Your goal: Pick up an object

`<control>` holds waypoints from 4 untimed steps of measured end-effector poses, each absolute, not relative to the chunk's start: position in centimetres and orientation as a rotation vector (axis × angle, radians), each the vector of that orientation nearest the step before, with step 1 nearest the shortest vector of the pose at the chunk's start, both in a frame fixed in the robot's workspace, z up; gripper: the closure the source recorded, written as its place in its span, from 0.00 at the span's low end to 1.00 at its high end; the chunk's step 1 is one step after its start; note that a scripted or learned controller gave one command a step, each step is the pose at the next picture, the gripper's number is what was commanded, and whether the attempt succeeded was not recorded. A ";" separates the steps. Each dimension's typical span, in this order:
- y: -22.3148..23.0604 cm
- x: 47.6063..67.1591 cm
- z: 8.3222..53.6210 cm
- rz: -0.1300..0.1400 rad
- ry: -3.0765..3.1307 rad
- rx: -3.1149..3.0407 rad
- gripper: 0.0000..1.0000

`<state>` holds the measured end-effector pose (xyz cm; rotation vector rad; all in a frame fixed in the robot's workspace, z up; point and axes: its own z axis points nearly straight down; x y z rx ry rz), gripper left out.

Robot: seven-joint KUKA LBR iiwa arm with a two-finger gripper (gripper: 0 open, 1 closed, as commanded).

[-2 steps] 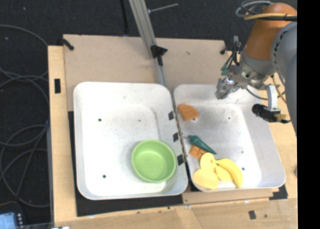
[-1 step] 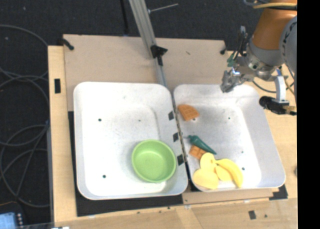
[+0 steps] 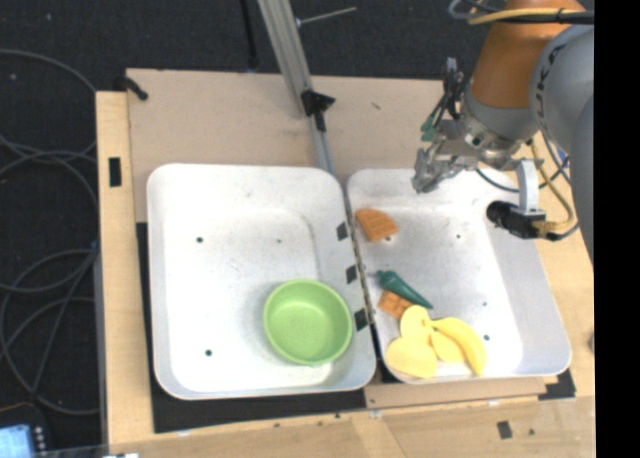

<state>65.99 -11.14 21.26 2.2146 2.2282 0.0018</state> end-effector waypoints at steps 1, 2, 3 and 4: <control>-5.8 64.3 22.6 0.004 2.230 2.214 1.00; -1.9 61.2 23.4 0.002 2.229 2.215 1.00; 2.2 58.7 22.8 0.000 2.229 2.216 1.00; 6.5 57.0 22.5 0.001 2.230 2.215 1.00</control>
